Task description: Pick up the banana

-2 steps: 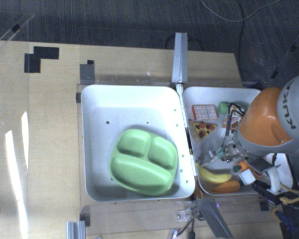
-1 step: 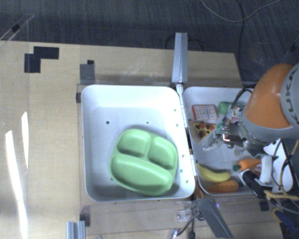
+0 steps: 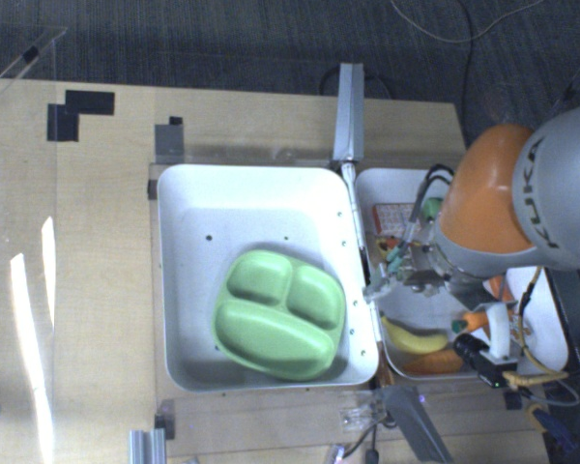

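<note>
Peeking from under the arm (image 3: pixel 507 201), banana (image 3: pixel 416 336), partly hidden

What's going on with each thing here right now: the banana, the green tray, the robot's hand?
Banana: lying in the right bin, near its front edge, not picked up.
Green tray: lying in the left bin, turned at a slant.
Gripper: low over the right bin, just behind the banana.

Arm (image 3: pixel 503 211) overhangs right bin (image 3: pixel 372 187); banana (image 3: pixel 416 337) crowded by orange item (image 3: pixel 430 362).
</note>
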You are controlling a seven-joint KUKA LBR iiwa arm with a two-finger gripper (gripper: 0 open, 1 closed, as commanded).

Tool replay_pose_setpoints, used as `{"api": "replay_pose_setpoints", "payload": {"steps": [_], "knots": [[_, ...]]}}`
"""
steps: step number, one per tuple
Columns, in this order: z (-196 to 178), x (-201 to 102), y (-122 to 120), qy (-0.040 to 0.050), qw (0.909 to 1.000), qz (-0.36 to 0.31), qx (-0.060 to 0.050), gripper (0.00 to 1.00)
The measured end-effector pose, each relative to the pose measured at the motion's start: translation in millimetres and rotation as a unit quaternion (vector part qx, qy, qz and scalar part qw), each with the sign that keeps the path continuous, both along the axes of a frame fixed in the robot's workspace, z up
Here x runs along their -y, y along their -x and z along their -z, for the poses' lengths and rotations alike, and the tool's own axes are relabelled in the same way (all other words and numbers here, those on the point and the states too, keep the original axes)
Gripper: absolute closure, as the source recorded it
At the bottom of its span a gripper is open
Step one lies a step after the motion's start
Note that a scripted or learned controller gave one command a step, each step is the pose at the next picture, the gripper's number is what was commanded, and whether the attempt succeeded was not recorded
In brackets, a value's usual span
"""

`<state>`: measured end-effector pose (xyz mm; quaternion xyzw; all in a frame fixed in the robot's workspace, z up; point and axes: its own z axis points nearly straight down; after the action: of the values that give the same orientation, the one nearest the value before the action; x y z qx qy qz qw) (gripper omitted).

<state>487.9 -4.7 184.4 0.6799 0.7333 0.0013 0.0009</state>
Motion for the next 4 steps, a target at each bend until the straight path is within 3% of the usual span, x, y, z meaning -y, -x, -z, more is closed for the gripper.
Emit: {"api": "replay_pose_setpoints", "payload": {"steps": [1, 2, 3, 4], "knots": [[-0.2, 54.4, 0.2, 0.0007, 0.9976, -0.069, 0.000, 0.00], [0.0, -34.1, 0.2, 0.0005, 0.9887, -0.150, 0.000, 0.00], [0.1, 22.8, 0.1, 0.0011, 0.9718, -0.236, 0.000, 0.00], [-37.0, 26.2, -0.6, 0.0015, 0.9709, -0.239, 0.002, 0.00]]}}
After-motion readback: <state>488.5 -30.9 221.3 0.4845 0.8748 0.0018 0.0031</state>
